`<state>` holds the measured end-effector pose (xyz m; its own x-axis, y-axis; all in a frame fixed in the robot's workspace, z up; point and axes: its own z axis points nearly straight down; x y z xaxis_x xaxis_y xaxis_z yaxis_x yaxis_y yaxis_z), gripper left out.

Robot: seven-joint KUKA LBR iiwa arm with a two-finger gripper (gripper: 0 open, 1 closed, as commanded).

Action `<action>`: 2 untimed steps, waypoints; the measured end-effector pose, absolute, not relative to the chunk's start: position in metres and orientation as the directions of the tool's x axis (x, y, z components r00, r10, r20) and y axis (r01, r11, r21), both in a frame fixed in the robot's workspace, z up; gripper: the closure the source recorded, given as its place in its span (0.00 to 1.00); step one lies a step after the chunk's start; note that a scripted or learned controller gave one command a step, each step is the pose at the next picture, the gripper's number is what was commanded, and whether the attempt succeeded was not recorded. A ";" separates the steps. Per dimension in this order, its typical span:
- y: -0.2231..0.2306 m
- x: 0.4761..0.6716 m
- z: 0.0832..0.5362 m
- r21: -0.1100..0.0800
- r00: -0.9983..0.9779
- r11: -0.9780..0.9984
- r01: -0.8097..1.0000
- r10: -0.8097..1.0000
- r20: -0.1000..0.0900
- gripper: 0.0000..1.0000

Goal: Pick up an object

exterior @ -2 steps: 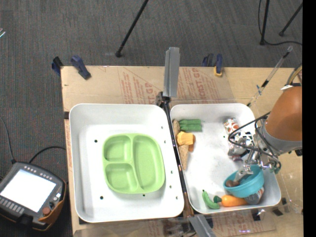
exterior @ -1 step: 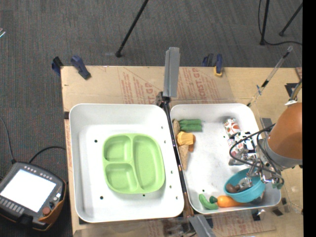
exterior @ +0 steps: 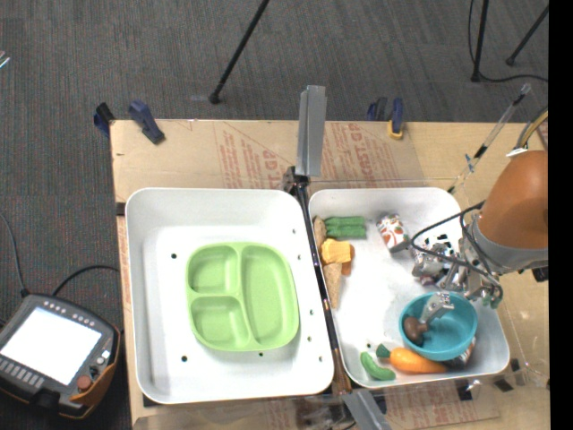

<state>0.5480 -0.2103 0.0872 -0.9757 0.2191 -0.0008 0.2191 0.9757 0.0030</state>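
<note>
My gripper (exterior: 437, 306) hangs low over the right bin (exterior: 385, 289), just above the far rim of a teal bowl (exterior: 448, 333) in that bin's near right corner. A small brown object (exterior: 414, 330) lies inside the bowl at its left side. An orange carrot (exterior: 417, 360) and a small green pickle (exterior: 376, 366) rest in front of the bowl. Further back lie a green pea pod (exterior: 345, 227), an orange-yellow piece (exterior: 337, 252), a tan cone (exterior: 331, 283) and a red-and-white can (exterior: 391, 232).
A green divided plate (exterior: 242, 296) sits in the left bin (exterior: 152, 240). A grey upright post (exterior: 312, 141) stands behind the divide between the bins. Clamps (exterior: 145, 120) grip the cardboard-covered bench's back edge. A pendant with a screen (exterior: 51, 351) lies at the lower left.
</note>
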 end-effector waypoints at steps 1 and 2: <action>-0.210 0.627 0.089 0.002 -0.984 0.984 0.178 0.178 -0.004 0.00; -0.162 0.630 0.088 0.002 -1.000 1.000 -0.010 -0.010 -0.001 0.00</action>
<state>0.6298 -0.1621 0.0880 -1.0000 -0.0097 -0.0012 -0.0097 1.0000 0.0017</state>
